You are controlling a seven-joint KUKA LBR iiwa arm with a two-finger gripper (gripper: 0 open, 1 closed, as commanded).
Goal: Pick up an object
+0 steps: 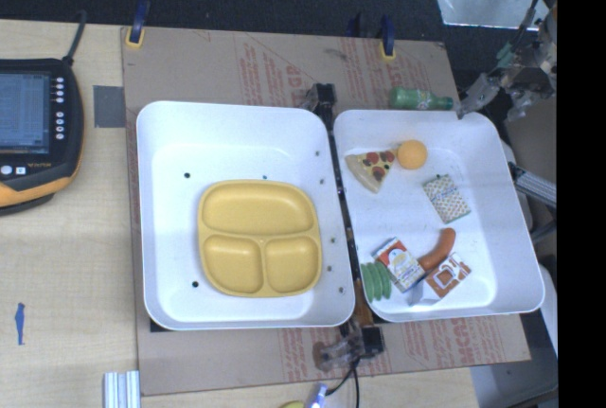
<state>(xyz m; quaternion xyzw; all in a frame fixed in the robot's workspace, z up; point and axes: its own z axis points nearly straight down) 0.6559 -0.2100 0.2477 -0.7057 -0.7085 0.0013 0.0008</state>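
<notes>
Camera view: gripper (488, 86) parked off the right bin's (516, 207) far right corner, over none of the goods; its state I cannot tell. Candidates lie loose in that bin: pizza slice (372, 167) and orange ball (412, 154) by the far edge, sausage (438, 248) toward the near edge. Left bin (166, 207) carries a yellow tray (258, 238), likely the drop-off.

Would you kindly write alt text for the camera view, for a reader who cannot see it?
Two shallow white bins sit side by side: the left bin holds a yellow divided tray, and the right bin holds small toy foods, including a pizza slice, an orange ball and a sausage. The arm's gripper is beyond the right bin's far corner.
</notes>
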